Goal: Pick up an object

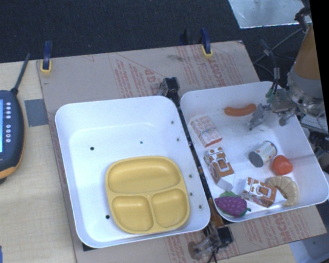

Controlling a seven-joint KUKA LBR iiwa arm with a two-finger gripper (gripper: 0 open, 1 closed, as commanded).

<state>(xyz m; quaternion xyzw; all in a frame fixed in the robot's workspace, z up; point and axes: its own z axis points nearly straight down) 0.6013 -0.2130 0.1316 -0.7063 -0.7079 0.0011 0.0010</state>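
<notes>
Arm reaching in from the right, claw low (orange band above)

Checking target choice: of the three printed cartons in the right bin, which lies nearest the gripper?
The topmost carton, left of the sausage; the other two lie lower, farther from the gripper.

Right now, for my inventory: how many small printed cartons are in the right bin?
3: carton at the bin's upper left, carton below it, carton near the front by the croissant.
</notes>
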